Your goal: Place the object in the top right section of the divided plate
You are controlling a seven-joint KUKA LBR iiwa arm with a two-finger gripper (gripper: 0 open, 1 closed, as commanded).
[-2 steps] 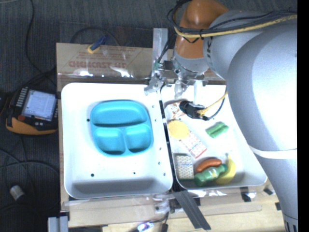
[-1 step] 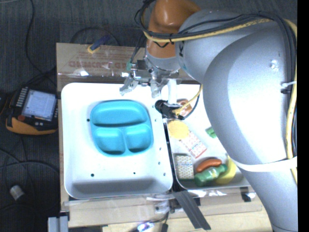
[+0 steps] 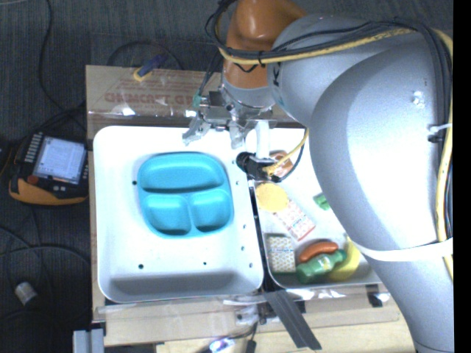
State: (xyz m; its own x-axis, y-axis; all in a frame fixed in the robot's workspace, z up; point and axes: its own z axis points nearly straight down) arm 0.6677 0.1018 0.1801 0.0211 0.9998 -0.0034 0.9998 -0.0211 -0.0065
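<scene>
From the fixed camera above the table, two white bins sit side by side: the left bin (image 3: 118,271) carries a blue divided plate (image 3: 185,194), and the right bin (image 3: 274,278) holds a scatter of small things. The grey arm (image 3: 368,123) fills the right of the scene, its orange band (image 3: 257,20) at the far side, and the gripper (image 3: 218,129) hangs over the far rim of the left bin, just beyond the far right corner of the plate. Its fingers (image 3: 196,131) stand apart, and nothing shows between them, so I judge that no object is held at this moment. The plate has one long section on the far side and two smaller ones on the near side; all three look bare. In the right bin lie a yellow round piece (image 3: 270,195), a patterned card (image 3: 296,219), a red sausage-shaped toy (image 3: 318,250), a green piece (image 3: 315,268) touching it and a yellow piece (image 3: 349,262) just beside. Which of these is the task's object cannot be told. The step in hand looks like the start: either a pick not yet made or a failed one. The next move calls for the gripper to travel right over the other bin, come down on one item, clamp on it firmly, then carry it to the plate's far right part.
</scene>
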